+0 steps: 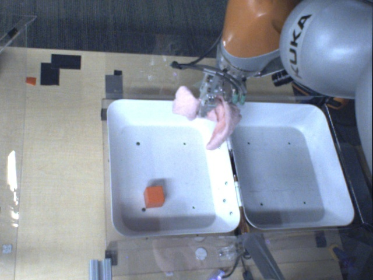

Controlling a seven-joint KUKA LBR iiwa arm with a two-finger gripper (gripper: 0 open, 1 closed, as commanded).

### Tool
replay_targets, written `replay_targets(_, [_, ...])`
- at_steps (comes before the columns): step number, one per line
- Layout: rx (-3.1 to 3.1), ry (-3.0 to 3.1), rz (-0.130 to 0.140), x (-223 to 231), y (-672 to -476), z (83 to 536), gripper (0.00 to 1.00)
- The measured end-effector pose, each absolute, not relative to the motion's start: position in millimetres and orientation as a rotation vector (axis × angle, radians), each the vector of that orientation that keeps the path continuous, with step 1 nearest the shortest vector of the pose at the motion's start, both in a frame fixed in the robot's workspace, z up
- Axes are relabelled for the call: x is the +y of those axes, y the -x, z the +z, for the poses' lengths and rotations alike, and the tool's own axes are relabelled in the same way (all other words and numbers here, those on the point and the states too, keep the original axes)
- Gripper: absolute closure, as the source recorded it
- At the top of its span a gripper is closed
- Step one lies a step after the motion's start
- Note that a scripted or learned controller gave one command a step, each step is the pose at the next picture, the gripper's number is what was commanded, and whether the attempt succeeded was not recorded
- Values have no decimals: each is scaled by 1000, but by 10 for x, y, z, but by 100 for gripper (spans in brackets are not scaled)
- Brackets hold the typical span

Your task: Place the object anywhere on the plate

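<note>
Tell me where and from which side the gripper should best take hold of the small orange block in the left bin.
Grip the orange block across two opposite flat sides, coming straight down from above. It lies low on the floor of the left bin, apart from the walls, with free space all around for the fingers. Its faces look slightly turned against the bin's edges, so the wrist probably needs a small matching turn.

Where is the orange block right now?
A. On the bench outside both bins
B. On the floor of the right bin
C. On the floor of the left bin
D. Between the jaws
C: the orange block sits on the floor of the left bin, near its front wall.
</note>
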State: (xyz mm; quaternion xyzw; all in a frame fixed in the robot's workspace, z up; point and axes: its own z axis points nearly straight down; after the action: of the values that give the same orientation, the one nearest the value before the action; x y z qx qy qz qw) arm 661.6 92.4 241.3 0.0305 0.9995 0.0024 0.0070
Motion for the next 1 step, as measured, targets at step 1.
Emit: replay_targets(1, [3130,4,7,1430,-6626,2294,100])
